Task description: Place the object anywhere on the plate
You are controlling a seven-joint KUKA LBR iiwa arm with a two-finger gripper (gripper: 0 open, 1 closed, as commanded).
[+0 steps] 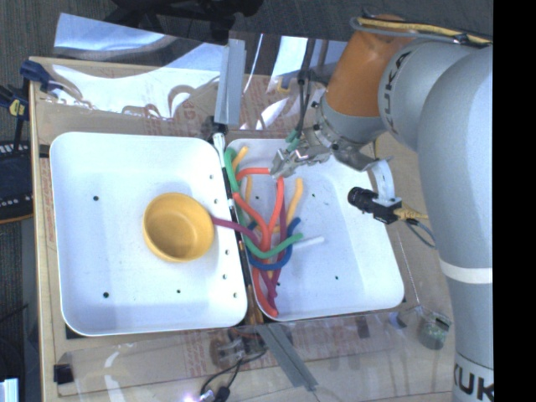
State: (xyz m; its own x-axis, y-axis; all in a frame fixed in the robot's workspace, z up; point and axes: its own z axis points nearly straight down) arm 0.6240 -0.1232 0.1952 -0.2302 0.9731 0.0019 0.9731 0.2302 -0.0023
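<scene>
Camera view: 2 shallow white plastic bins side by side. Landmark is the round yellow plastic plate (pixel 177 226), sitting near the middle of the left white bin (pixel 92 166), nothing on it.

Right of the plate, the right white bin (pixel 352 262) holds a tangle of flexible coloured rubbery strands (pixel 266 224) (red, orange, green, yellow, blue, 1 purple). The tangle is bunched against the bin's wall nearest the plate. The purple strand crosses the divider and ends just beside the plate's right rim. 1 pale white straw-like stick (pixel 311 242) lies at the tangle's far side from the plate.

The grey KUKA arm with orange band (pixel 394 74) reaches in from the side far from the plate. Its two-finger gripper (pixel 280 164) is up and right of the plate, low over the top end of the tangle. A red strand end lies right at the tips, but whether they are clenched, released or grasping it cannot be told here.

Judged risks:
- Strands are interlocked, so lifting 1 would likely drag several, or it slips out.
- Long floppy strands could snag the divider on the way to the plate.
- Plate is small and light; a strand could drape over the rim or nudge it.
</scene>
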